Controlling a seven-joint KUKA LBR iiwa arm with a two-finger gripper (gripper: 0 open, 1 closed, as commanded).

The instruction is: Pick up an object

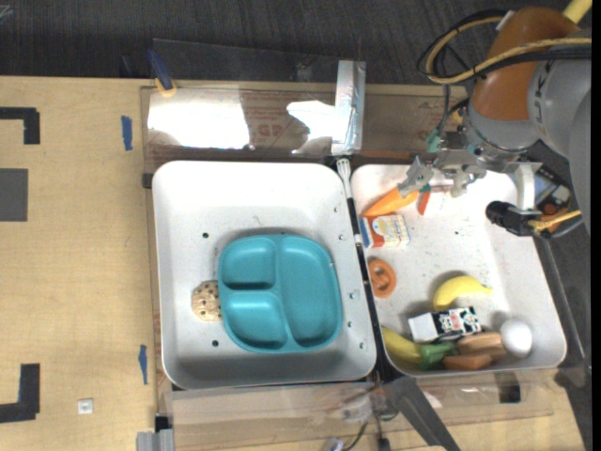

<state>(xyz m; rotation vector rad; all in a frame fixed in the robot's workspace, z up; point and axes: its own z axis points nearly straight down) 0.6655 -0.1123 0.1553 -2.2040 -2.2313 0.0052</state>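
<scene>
At the far end of the right bin [549, 346], a carrot [387, 200] is seen just beside the gripper [438, 178], near the divider. Whether it is grasped cannot be told. A carton [390, 230] lies touching the carrot; an orange ring [380, 276] sits nearer the camera, and bananas [458, 291] and other toys are piled at the near end. A straight, slow lift is judged best, so that the carton is not dragged. A teal tray [280, 291] fills the left bin [178, 214].
</scene>
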